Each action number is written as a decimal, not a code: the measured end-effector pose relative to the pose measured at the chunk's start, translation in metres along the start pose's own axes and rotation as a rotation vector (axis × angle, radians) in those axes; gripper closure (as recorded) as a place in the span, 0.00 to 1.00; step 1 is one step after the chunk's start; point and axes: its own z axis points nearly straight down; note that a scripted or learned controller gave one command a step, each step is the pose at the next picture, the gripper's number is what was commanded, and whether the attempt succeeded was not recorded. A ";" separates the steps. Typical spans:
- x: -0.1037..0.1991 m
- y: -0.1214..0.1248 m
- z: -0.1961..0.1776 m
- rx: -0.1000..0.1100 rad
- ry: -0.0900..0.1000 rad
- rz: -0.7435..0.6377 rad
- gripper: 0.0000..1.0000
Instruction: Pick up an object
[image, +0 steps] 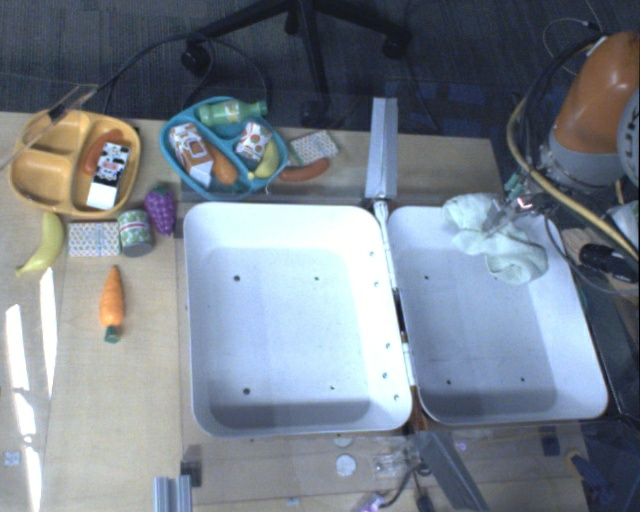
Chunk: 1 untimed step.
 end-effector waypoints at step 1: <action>0.000 0.000 -0.001 -0.001 0.000 0.000 0.00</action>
